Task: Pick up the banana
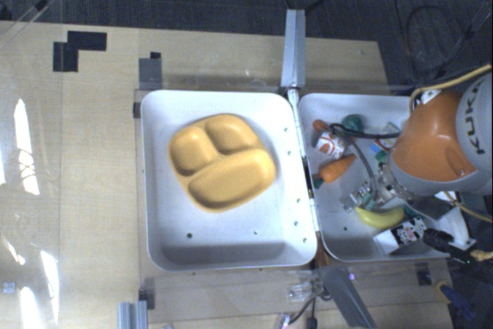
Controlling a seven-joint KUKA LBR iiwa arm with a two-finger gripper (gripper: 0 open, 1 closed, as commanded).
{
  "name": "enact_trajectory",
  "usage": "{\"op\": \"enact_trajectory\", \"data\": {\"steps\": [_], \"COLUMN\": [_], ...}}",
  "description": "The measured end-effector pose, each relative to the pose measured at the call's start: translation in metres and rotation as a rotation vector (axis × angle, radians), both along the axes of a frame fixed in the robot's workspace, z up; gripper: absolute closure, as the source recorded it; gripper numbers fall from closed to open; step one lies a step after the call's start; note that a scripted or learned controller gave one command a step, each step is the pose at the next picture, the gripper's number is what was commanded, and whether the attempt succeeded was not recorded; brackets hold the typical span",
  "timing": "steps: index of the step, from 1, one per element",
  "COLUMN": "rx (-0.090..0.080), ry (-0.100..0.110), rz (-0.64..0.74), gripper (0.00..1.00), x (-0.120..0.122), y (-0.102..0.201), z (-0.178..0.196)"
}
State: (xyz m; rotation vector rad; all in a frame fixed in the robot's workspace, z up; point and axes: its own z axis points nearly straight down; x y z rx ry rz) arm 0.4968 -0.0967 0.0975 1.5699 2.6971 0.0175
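One banana (pixel 381 216) (no legible label) beneath tool (pixel 375 195)

Yellow banana (pixel 380 216) flat in right bin

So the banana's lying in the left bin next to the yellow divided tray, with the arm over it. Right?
Not quite. The camera view shows the banana in the right bin, below the carrot, with the arm over that bin. The yellow divided tray sits in the left bin.
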Motion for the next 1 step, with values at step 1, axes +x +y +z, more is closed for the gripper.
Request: {"op": "enact_trajectory", "data": {"steps": [1], "rx": [0.003], "ry": [0.021], "rz": [-0.221], "gripper": [1.00], "x": [-0.0077], "y": [0.0481], "z": [0.1168]}}
